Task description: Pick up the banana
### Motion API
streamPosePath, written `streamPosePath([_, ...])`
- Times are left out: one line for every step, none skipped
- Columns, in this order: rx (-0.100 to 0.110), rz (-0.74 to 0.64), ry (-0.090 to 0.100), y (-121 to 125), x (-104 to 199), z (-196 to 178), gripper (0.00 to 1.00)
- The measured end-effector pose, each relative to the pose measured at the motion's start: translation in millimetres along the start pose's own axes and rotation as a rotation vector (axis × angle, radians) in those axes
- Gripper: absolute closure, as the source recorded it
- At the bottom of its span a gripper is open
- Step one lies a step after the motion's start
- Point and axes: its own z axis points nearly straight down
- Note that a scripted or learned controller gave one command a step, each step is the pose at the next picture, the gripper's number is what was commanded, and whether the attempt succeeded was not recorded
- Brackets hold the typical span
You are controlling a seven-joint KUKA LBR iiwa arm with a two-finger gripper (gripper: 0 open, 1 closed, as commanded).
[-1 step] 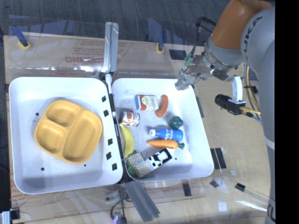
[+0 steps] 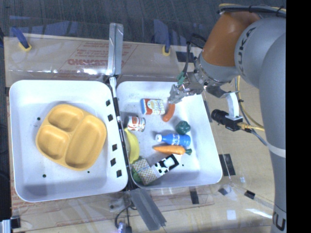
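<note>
Camera view puts your curved yellow plastic banana [image 2: 132, 146] against the right white bin's [image 2: 206, 152] left wall; light, stiff, slick, so grasp mid-body. I cannot tell the two-finger gripper's [image 2: 176, 95] state.

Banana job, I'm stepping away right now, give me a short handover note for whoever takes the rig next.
Gripper: over the upper part of the right bin, next to the small carton and the sausage; nothing is visibly between its fingers.
Banana: lying against the right bin's left wall, below the can, not lifted.
Done: nothing yet.
Left: move to the banana, grasp it, lift it.
</note>
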Motion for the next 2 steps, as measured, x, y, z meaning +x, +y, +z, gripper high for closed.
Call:
streamPosePath([0.001, -0.18, 0.0, -55, 97, 34, 0.0])
streamPosePath([-0.002, -0.283, -0.001, -37, 159, 33, 0.0])
